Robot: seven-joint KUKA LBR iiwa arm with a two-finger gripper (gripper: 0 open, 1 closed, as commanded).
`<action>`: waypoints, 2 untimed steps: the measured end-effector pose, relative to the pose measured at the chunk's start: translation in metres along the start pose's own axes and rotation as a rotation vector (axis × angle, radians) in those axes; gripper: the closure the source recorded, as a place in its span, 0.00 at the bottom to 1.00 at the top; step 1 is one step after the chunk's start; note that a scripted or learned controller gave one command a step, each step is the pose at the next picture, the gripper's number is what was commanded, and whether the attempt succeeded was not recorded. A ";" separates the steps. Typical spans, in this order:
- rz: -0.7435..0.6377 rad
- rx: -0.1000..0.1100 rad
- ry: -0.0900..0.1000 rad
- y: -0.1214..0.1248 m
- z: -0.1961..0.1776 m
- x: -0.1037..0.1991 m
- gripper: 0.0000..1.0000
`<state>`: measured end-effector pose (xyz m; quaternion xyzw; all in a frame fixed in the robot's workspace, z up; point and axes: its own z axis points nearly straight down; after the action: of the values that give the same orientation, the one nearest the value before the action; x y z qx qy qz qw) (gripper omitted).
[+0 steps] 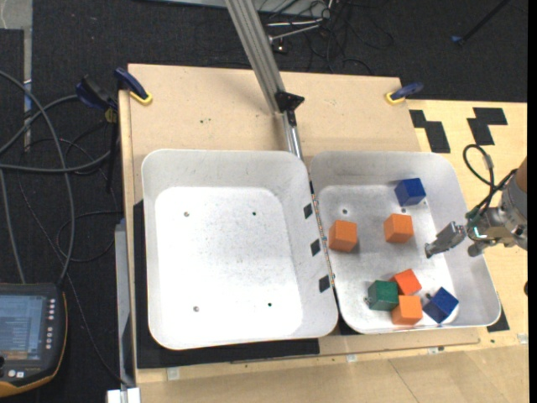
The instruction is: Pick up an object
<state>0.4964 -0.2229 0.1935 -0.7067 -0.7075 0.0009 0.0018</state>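
Sitting nearest the camera in the right bin point(478, 305) is a tight cluster of four blocks: a green block point(383, 295), an orange block point(408, 310) just beside it, a second orange block point(407, 281) touching both from behind, and a blue block point(440, 304) at the cluster's right end. Beyond the cluster, near the middle of the same bin, two more orange blocks stand apart from each other: one point(343, 235) close to the bin's left wall, one point(398, 228) further right. Furthest back in that bin sits another blue block point(409, 191). The gripper point(442, 240) hangs over the bin's right side, right of the middle orange blocks, touching none; its fingers are too small and blurred to tell whether spread or closed. Left of this bin, the other bin point(168, 175) adjoins it.
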 end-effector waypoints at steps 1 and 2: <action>0.000 -0.004 -0.001 0.001 -0.002 0.000 0.00; 0.002 0.000 0.000 -0.001 0.041 0.002 0.00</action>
<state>0.4956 -0.2206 0.1524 -0.7073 -0.7069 0.0010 0.0020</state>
